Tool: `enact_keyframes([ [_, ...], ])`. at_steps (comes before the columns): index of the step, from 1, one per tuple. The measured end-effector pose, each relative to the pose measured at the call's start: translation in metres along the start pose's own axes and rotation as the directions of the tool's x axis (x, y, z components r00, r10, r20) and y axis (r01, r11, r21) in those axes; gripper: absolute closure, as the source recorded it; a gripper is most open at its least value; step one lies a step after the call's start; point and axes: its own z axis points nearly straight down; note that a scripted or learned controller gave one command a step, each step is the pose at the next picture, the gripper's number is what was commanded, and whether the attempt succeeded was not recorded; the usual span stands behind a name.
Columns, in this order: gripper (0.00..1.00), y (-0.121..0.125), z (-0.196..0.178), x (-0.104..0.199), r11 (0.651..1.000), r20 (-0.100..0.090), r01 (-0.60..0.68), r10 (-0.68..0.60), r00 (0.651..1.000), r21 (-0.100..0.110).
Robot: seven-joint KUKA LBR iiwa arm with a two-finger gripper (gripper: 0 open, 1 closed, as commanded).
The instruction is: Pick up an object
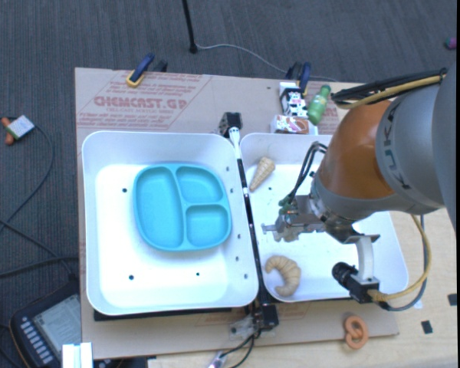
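In the right bin [383, 236], a tan croissant [284, 274] lies near the front left corner. A pale cone-shaped pastry [261, 172] rests at the back left, close to the divider. My gripper [285, 228] hangs low over the bin floor between these two items, just above the croissant and apart from it. The grey arm with its orange band [360, 152] covers the bin's middle and right part. I see no object held in the gripper.
The left bin [107, 167] holds a blue three-compartment plate [182, 205]. A green bottle [318, 104] and a small box [293, 121] sit on the board behind the right bin. An orange ring [356, 330] lies at the front edge.
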Motion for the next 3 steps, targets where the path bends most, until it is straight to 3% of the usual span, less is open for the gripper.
enact_keyframes([
  [1, 1.0, -0.0001, -0.0001, -0.0111, 1.0, 0.0, -0.001, 0.001, 1.0, 0.0],
  [3, 1.0, 0.0, 0.0, -0.0023, 1.0, 0.0, 0.0, 0.0, 1.0, 0.0],
])
